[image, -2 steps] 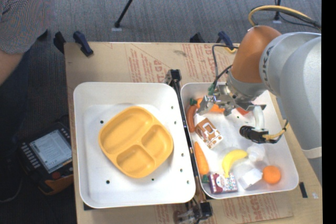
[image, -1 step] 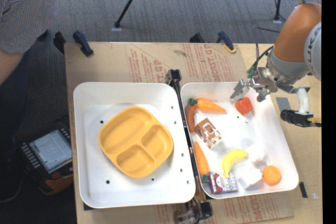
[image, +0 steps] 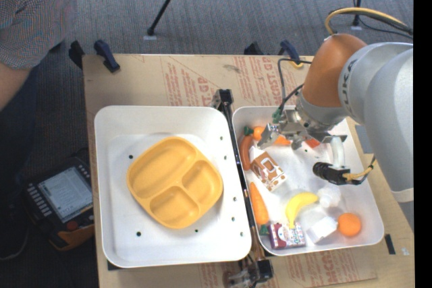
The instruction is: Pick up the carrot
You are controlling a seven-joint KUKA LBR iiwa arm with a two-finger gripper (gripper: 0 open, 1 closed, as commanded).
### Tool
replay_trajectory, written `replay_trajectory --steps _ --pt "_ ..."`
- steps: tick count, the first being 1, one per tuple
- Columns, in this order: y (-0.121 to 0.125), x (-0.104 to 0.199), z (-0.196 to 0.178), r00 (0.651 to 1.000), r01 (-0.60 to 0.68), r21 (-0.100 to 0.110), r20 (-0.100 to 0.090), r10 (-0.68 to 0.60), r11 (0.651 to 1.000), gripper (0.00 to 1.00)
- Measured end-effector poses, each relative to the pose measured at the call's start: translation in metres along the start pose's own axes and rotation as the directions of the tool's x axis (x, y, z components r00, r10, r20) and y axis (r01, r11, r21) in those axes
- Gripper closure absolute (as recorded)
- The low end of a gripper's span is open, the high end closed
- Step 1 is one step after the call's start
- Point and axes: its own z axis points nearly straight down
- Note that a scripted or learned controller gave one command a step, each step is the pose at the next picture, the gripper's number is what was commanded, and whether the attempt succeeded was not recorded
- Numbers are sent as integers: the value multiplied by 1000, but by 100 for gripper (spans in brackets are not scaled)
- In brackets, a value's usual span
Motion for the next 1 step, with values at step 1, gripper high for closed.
replay_trajectory --steps 1 --pt "2 35 -125 1000 2 -9 3 -2 1000 0"
